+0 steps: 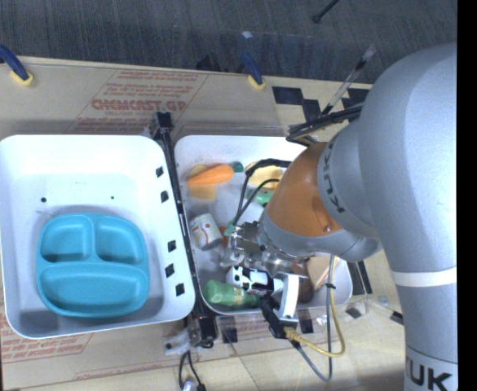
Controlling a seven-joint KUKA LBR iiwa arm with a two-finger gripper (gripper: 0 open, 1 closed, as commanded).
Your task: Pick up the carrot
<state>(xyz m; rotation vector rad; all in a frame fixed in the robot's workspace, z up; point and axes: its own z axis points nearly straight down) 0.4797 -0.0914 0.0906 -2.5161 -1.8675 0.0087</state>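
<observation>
Low in the right-hand bin (222, 149), toward the bottom centre of the frame, the end effector (254, 279) hangs among clutter, and whether it is wide, narrow or closed on something cannot be told, because the wrist hardware and cables cover it from above. It sits over or right beside a green bottle-like object (222, 293) lying along the bin's lower wall, with a small white can or cup with a reddish label (203, 229) just up and to the left of it.

The carrot (209, 175) lies in the upper left part of that same bin, near the top wall, with its green end pointing right. It is apart from the end effector, with the white can between the two.

The main risk, as I judge it, is a grasp on the wrong item: from this position a closing motion would more likely catch the green object than the carrot. A sweep upward in the frame toward the carrot could knock the can over or shove it into the carrot, rolling the carrot against the wall where a clean pinch gets harder. The loose yellow cable (324, 350) and black cabling near the wrist could also snag on bin contents. The bulky grey arm (409, 161) hides much of the bin's right side, so anything there is unknown.

The left bin (75, 157) holds a blue divided tray (94, 267), well apart from the action on the surface (140, 96).
</observation>
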